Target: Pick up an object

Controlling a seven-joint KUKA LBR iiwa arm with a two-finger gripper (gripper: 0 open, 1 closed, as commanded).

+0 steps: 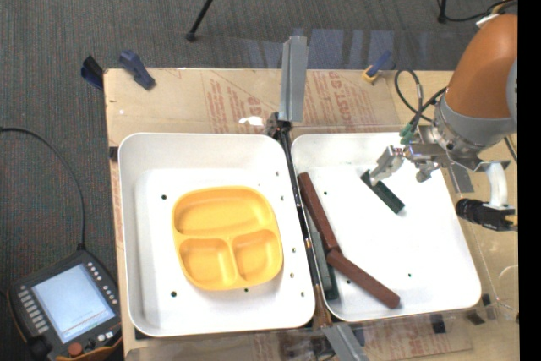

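Observation:
A dark green flat block (386,193) lies slanted in the upper middle of the right bin (439,266). My gripper (396,164) hovers just above and to the right of the block's upper end, with the grey arm and its orange band reaching in from the right. I cannot tell whether the gripper touches the block. A long brown angled bar (338,245) lies along the right bin's left side, its lower leg running toward the bin's front. A yellow divided tray (226,237) sits in the middle of the left bin (144,182).
A dark thin strip (328,281) lies beside the brown bar near the wall between the bins. A grey post (293,84) stands behind the bins. A teach pendant (63,304) lies on the floor at the lower left. Blue clamps (135,68) hold the board's back edge.

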